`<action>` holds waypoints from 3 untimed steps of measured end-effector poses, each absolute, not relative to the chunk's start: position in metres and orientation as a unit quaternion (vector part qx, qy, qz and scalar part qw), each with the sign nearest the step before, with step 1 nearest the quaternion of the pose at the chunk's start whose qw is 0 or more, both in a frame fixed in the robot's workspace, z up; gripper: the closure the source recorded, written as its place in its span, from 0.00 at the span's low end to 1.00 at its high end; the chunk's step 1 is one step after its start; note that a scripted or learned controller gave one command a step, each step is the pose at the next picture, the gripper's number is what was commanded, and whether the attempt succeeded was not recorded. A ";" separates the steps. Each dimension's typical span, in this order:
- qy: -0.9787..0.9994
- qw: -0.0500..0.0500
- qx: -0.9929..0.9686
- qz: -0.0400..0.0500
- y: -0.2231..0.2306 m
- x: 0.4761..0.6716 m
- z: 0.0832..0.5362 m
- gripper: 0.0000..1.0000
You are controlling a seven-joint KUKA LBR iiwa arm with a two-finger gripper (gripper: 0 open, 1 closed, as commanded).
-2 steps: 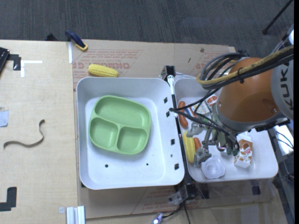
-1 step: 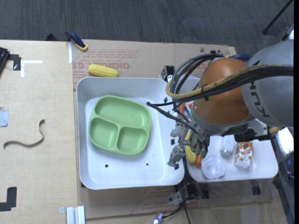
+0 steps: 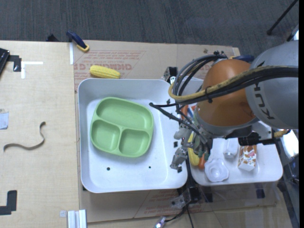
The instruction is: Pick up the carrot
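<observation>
The light wooden bench carries two white bins at centre and lower right. A corn cob lies above them, a brown snake-like strip at left.

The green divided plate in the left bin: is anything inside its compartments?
Nothing lies in the three compartments of the green plate; all show bare. It sits in the left bin. What is beneath it is covered.
</observation>
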State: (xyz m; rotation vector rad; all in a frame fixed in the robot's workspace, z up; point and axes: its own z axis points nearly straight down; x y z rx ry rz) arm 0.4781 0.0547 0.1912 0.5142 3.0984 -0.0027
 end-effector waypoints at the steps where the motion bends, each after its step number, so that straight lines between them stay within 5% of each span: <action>1: 0.988 0.001 0.157 0.000 0.098 0.478 0.091 0.00; 2: 0.987 0.001 0.159 -0.001 0.097 0.478 0.100 1.00; 3: 0.895 0.001 0.447 -0.002 0.122 0.484 0.176 1.00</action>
